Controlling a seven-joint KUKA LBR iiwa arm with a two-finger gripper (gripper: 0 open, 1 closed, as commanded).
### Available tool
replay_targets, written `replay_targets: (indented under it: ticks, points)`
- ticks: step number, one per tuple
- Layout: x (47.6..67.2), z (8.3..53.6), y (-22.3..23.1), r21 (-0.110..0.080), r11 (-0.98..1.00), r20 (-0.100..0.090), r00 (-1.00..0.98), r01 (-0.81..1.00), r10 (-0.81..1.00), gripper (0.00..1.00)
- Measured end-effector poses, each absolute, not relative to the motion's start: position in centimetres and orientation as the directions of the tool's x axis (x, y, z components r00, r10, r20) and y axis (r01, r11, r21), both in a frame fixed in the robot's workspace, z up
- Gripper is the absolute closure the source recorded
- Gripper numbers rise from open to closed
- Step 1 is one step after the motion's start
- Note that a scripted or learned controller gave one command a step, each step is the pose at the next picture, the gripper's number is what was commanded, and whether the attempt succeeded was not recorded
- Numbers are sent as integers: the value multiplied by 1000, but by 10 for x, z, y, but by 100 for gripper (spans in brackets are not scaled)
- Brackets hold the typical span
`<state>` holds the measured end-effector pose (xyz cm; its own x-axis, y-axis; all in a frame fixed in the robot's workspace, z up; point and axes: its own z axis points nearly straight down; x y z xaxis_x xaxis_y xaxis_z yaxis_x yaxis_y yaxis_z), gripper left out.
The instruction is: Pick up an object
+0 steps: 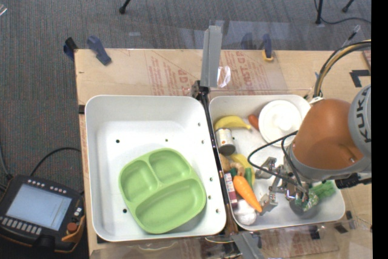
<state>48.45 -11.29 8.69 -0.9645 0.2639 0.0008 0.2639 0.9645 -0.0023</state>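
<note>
So the hand (280, 186) is down low in the right bin (330, 210), hovering just right of the carrot (246, 191); honestly can't tell how it's set. A banana (231, 123) and white bowl (279, 119) sit further back. The left bin (103, 130) has a green divided plate (162, 190).

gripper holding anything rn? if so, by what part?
Cannot tell. The gripper is low in the right bin beside the carrot, but no object shows between its fingers.
</note>
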Motion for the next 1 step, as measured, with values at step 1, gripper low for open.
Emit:
replay_targets:
  ticks: [1]
  points:
    - [477, 91, -97, -17, 934, -17, -934, 356, 356, 0]
